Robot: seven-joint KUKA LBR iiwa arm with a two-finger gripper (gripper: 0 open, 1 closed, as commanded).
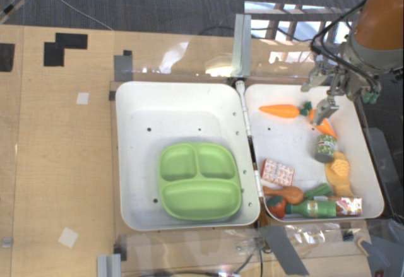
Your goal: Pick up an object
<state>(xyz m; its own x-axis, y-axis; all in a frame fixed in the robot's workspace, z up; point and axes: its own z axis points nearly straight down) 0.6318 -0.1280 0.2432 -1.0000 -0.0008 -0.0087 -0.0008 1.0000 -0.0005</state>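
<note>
Camera view, nearest edge first: along the front wall of the right bin lie a green bottle, a red-and-white packet and a brown pear-shaped piece, with a checked red-and-white box just behind. Beside them, the left bin carries a green divided plate. Farther back sit a yellow toy and a small can. An orange carrot lies near the far wall. The fingers hang above that far corner, parted slightly, nothing between them.
</note>
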